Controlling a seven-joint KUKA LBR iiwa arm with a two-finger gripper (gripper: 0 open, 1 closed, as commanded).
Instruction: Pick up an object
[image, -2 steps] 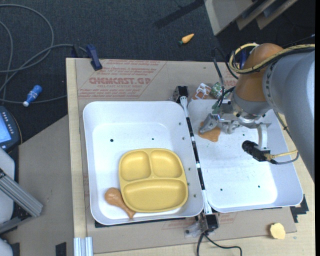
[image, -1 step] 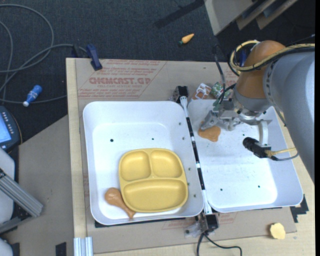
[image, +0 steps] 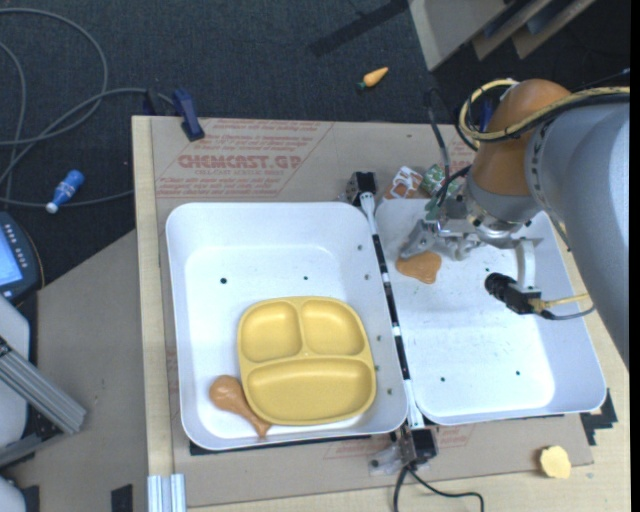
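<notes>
A small orange-brown toy food piece (image: 420, 266) lies in the right bin (image: 480, 385), near its back left corner. My gripper (image: 436, 240) hangs right over that piece, at its far edge, with the grey arm and orange band (image: 520, 120) reaching in from the right. Whether the gripper touches the piece is unclear. In the left bin (image: 200, 240) a yellow divided plate (image: 305, 360) rests at the front. An orange toy drumstick (image: 235, 397) lies against the plate's front left edge.
A black plug on a cable (image: 508, 291) hangs from the arm over the right bin. Small packets (image: 405, 183) lie on the cardboard behind the bins. A blue clamp (image: 187, 113) sits at the back left and a yellow bit (image: 553, 461) at the front right.
</notes>
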